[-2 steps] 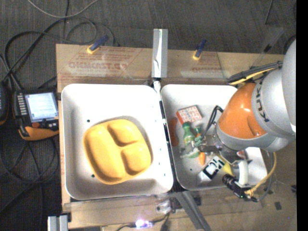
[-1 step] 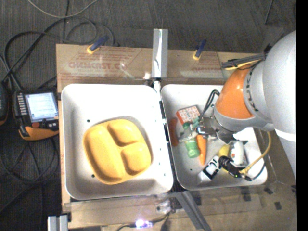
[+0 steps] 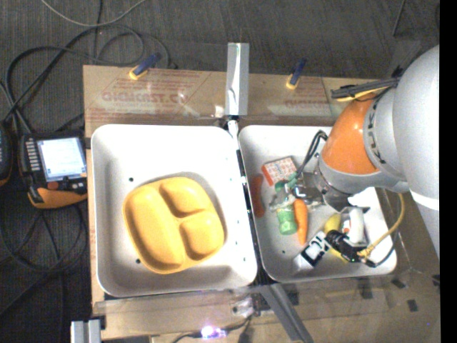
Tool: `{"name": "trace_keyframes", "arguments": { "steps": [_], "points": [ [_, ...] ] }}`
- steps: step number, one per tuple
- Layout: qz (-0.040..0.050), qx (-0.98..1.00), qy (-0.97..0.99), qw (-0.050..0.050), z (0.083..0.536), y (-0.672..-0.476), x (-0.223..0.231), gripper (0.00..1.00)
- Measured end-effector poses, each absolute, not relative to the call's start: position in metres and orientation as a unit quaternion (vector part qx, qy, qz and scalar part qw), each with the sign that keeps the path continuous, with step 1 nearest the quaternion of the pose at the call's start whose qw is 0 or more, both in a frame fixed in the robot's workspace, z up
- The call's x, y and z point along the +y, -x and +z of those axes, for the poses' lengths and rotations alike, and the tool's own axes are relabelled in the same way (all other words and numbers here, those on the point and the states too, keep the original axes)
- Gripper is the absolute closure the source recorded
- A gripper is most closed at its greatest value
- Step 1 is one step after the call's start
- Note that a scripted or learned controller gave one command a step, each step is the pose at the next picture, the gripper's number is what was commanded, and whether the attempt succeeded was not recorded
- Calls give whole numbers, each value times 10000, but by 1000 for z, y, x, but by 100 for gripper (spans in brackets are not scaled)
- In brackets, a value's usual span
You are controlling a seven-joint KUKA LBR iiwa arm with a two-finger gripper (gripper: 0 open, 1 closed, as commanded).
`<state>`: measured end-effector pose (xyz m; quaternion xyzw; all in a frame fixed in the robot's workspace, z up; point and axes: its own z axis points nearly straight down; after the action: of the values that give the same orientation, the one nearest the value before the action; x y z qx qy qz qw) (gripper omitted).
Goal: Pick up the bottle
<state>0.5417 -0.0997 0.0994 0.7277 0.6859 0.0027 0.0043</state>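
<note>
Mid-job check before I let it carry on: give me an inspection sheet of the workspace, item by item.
Surface: left bin and right bin, white, side by side on a brown board.
Job's things: green bottle in the right bin, right beside a carrot.
Clutter: yellow divided tray in the left bin; red patterned box, red item and yellow item in the right bin.
Grippers: gripper low over the right bin, close to the bottle; no hold can be made out.
Cables: dark cables loop over the carpet.
Surroundings: handheld screen unit left of the bench; clamps at the board's back edge.
</note>
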Motion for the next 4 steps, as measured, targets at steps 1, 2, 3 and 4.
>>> {"name": "trace_keyframes", "arguments": {
  "steps": [1,2,3,4],
  "points": [
    [74,6479,-7616,87,93,-498,-111,100],
    [69,6484,-7612,75,101,-498,-111,100],
    [71,7349,-6781,73,93,-491,-122,100],
    [-11,7718,-6359,-5,193,-497,-56,100]
  ]
}}
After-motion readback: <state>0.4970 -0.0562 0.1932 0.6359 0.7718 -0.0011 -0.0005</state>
